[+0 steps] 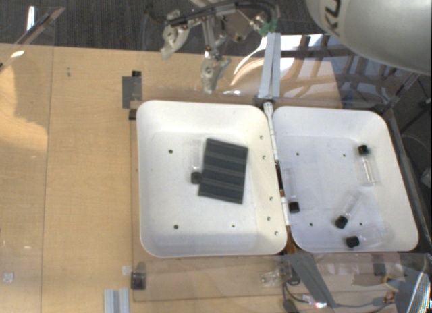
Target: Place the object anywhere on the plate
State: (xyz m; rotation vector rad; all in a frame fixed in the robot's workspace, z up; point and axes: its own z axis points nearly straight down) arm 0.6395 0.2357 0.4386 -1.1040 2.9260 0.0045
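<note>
Nearest you, along the bottom edge of the bench [67,170], you see a small clamp [138,279] at the front left corner of the left bin and some loose cabling [307,298] below the right bin.

Moving back, you have the two white bins side by side. In the right bin [317,129] you see several small clear vials with black caps: one [352,241] near the front edge, another [345,214] just behind it lying at a slant, one [365,163] further back toward the right wall, and a small black piece [293,206] close to the dividing wall.

In the left bin [155,190] you see the dark grey ribbed plate [223,170], lying flat near the middle. Its long axis runs front to back with a slight tilt, its far end leaning toward the right; the ribs run across it. A clear vial [196,163] lies just beside the plate's left edge, touching or nearly so, with its long axis roughly parallel to that edge and its black cap toward the front.

Farthest from you, past the back rim of the left bin, the gripper [191,54] hangs above the bare bench. Its two fingers [169,40] are spread well apart and nothing sits between them. The grey arm [364,8] fills the upper right corner.
</note>
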